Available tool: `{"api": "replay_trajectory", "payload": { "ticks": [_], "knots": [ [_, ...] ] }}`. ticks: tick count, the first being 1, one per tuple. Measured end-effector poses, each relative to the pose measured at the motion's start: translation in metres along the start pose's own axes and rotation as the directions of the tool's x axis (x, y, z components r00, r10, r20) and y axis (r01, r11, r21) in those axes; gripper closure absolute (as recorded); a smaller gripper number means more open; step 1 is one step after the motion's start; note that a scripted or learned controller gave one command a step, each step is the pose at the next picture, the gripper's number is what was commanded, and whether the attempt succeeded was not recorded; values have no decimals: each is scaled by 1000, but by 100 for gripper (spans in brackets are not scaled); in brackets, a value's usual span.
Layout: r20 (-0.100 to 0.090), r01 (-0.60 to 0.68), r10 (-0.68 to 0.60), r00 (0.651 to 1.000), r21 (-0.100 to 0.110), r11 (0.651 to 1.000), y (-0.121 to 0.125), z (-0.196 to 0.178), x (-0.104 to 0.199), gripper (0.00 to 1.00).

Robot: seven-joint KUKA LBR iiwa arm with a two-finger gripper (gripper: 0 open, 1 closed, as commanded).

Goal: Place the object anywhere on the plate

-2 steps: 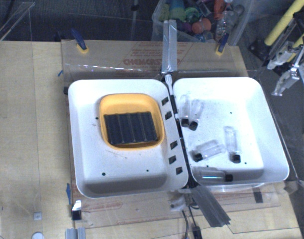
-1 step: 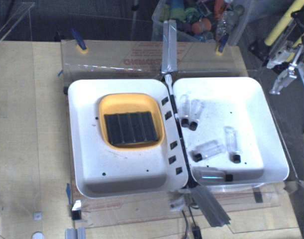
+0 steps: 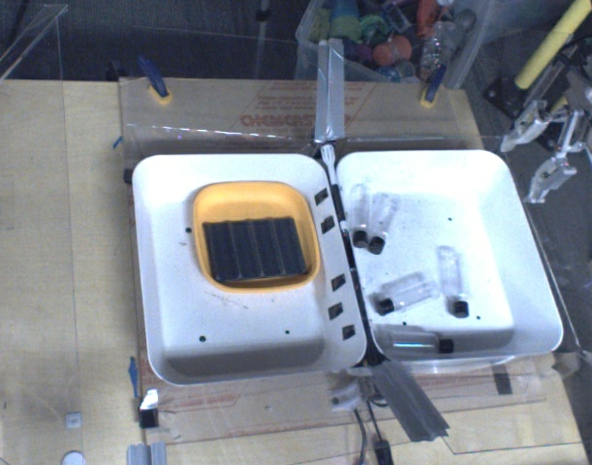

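You see several clear plastic vials with black caps [image 3: 404,292] lying flat and scattered in the right white bin [image 3: 489,177]. The square yellow plate [image 3: 254,200] sits in the left white bin [image 3: 160,260]. The gripper [image 3: 552,168], hovering beyond the right bin's far corner, well apart from them, grasps nothing.

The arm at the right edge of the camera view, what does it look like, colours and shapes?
The arm shows a smooth cylindrical section that looks yellow-orange, running diagonally, with darker grey parts beside it. Below it, the gripper is pale silvery-grey metal, thin and angular. Any markings or cables are too blurred to make out.
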State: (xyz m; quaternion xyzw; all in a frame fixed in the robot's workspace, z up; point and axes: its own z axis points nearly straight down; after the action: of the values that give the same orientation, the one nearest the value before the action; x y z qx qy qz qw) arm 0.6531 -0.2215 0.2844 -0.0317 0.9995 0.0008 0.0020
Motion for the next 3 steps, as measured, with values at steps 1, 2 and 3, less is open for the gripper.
{"api": "replay_trajectory", "payload": {
  "ticks": [1,2,3],
  "knots": [
    [6,-5,5,1000,1,1000,-3,6,-15,0],
    [4,227,-227,974,2,974,-1,8,-16,0],
    [7,209,-209,978,3,978,-2,-20,-15,0]
  ]
}}
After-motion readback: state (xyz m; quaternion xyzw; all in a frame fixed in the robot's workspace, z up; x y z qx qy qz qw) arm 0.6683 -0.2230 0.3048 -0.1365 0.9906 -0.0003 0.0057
